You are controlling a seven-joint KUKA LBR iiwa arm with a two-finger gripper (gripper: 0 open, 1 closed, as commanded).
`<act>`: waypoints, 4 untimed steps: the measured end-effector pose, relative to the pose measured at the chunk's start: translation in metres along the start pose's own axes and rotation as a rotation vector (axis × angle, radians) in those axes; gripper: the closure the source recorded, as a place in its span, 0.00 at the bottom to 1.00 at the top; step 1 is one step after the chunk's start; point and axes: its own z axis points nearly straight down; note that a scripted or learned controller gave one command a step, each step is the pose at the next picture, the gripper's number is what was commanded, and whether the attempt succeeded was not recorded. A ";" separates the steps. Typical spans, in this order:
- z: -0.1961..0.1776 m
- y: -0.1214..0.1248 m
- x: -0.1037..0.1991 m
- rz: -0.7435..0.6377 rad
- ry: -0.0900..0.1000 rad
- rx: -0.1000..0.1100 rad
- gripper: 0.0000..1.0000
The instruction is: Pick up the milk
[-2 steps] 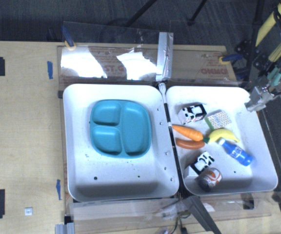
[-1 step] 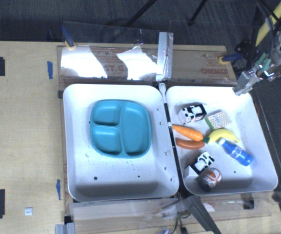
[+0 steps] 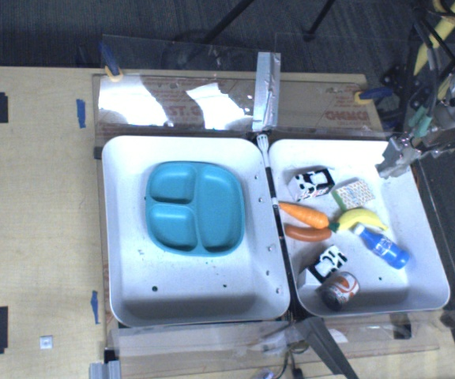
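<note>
A small black-and-white cow-patterned milk carton (image 3: 313,183) lies at the back left of the right bin (image 3: 429,235). A second black-and-white patterned item (image 3: 329,263) sits toward the bin's front, beside a can (image 3: 340,288). My gripper (image 3: 391,163) hangs over the bin's back right corner, well to the right of the carton and apart from every object. Nothing shows between its tips.
The right bin also holds a carrot (image 3: 302,212), a brown sausage (image 3: 307,232), a banana (image 3: 360,219), a blue bottle (image 3: 382,246) and a grey speckled block (image 3: 353,191). A blue divided plate (image 3: 195,208) lies in the left bin (image 3: 125,235).
</note>
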 end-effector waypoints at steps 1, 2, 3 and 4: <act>0.000 -0.005 0.000 0.244 0.000 0.000 1.00; 0.000 0.032 -0.005 0.129 -0.003 -0.006 1.00; 0.000 0.055 -0.038 0.219 -0.003 -0.006 1.00; -0.001 0.138 -0.037 0.001 -0.003 -0.007 1.00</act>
